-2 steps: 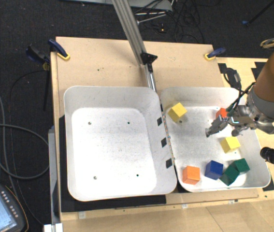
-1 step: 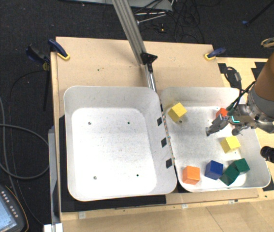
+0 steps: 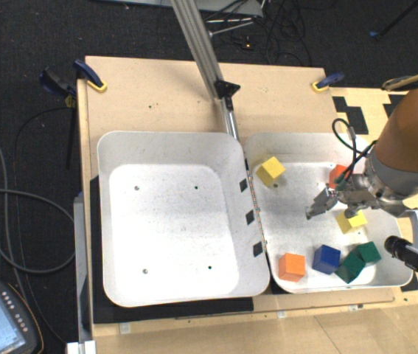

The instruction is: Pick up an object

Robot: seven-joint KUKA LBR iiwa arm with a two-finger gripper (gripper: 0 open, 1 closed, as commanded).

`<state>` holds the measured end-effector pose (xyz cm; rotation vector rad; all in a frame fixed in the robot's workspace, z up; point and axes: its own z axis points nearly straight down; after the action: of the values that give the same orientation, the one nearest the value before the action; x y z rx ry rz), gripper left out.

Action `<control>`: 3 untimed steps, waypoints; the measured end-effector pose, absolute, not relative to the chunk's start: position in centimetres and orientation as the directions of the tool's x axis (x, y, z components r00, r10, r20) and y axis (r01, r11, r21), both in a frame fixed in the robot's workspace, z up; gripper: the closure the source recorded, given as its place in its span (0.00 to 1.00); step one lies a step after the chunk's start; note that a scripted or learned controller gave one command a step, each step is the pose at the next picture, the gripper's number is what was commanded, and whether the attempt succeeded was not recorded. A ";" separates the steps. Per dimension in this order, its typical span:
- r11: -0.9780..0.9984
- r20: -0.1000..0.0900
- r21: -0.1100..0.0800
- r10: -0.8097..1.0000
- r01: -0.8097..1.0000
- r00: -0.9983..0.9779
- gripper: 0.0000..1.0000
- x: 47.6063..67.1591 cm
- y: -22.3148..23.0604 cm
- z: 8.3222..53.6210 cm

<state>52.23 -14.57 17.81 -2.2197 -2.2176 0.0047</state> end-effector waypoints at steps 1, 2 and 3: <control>-0.001 0.001 -0.005 1.000 1.000 0.001 0.00 52.1 -14.5 13.5; -0.001 0.000 -0.001 1.000 1.000 0.001 0.00 52.1 -14.5 9.4; -0.001 0.000 0.002 1.000 1.000 0.001 1.00 52.2 -14.5 10.6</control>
<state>52.17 -14.53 10.56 -2.2236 -2.2217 -0.0024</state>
